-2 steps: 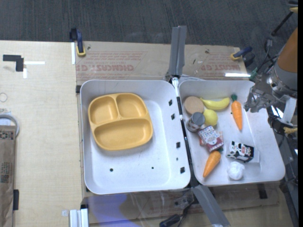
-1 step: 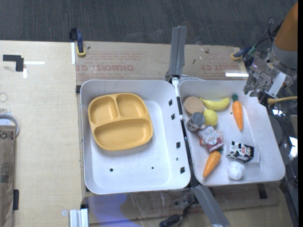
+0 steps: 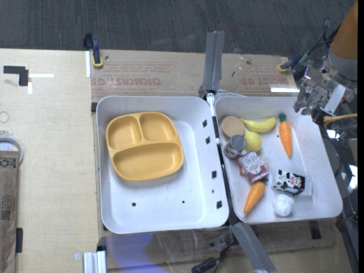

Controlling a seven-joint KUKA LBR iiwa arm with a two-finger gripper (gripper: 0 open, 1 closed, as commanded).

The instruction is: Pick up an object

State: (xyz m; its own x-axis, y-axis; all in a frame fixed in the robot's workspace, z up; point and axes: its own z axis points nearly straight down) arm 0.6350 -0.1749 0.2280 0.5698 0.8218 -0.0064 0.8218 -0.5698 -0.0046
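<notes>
The right bin [image 3: 318, 209] holds a banana [image 3: 259, 124], a tan round piece [image 3: 232, 126], a yellow-green fruit [image 3: 252, 142], a small metal can [image 3: 234, 147], a red and white packet [image 3: 252, 165], two carrots [image 3: 285, 138] [image 3: 254, 196], a black and white carton [image 3: 290, 182] and a white ball [image 3: 282, 207]. My gripper [image 3: 305, 104] hangs over the bin's upper right corner, above and to the right of the upright carrot. Nothing shows between its fingers.
The left bin [image 3: 159, 209] carries a yellow divided plate [image 3: 145, 145]. A grey divider post [image 3: 213, 61] stands between the bins at the back. Cardboard lines the bench behind the bins. Cables and the arm's body crowd the right edge.
</notes>
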